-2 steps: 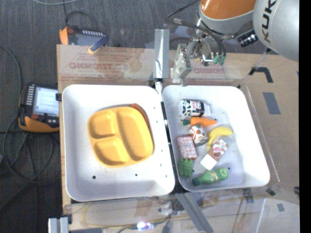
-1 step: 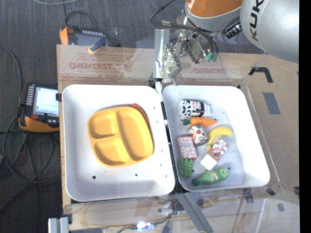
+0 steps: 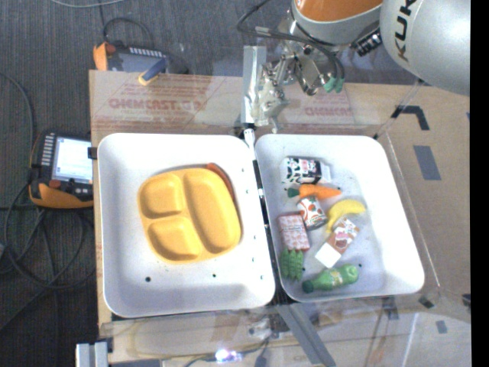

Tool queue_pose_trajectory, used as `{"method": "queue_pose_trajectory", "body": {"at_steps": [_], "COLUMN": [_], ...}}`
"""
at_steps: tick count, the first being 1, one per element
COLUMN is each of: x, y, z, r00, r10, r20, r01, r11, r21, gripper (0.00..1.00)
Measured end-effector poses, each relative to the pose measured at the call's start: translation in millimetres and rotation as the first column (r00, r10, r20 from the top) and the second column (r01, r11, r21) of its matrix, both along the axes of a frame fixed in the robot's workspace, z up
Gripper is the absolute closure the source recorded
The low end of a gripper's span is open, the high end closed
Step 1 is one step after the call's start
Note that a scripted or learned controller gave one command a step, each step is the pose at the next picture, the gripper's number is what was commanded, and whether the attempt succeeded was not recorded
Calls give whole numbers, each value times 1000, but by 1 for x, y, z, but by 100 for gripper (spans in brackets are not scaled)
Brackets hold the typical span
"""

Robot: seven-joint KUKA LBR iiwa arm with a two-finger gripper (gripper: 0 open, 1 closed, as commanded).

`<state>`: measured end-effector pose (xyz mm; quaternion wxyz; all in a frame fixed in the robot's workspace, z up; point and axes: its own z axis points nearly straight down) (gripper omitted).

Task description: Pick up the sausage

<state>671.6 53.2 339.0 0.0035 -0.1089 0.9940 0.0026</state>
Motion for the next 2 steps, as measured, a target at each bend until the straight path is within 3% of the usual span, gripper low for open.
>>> {"method": "queue_pose_trajectory", "body": {"at_steps": [1, 2], "x": [-21, -20], "y": [7, 8], "z": [-9, 0], "r00": [936, 936], "r10": [-352, -352], "r20": [-6, -5], "r01": [352, 352], "r11": [936, 936], "r21": [-4, -2], "gripper": [100, 100]}}
